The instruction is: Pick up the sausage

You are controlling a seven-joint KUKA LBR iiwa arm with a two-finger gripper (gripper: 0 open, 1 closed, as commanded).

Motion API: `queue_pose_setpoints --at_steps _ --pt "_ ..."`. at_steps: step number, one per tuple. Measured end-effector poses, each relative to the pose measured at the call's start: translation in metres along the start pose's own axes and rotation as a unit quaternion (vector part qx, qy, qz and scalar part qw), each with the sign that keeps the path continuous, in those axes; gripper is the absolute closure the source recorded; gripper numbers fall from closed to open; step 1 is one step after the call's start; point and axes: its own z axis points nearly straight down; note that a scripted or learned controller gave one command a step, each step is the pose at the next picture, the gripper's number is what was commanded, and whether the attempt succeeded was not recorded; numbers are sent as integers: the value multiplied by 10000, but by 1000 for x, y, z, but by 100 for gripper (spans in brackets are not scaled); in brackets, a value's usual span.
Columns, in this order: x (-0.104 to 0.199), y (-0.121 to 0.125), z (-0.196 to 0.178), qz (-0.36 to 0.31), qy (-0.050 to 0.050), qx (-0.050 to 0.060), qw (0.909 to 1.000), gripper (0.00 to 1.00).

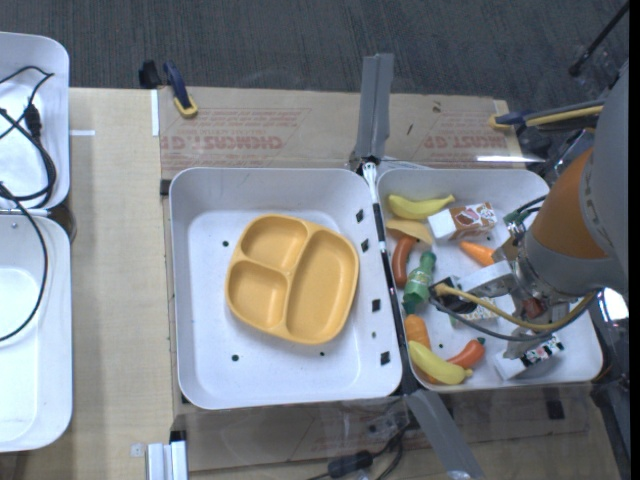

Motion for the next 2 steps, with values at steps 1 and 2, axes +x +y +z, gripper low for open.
queue_pose_setpoints --at_steps 1,2 --pt "2 0 60 10 40 -5 10000 0" --pt "3 0 51 11 43 -4 10000 100"
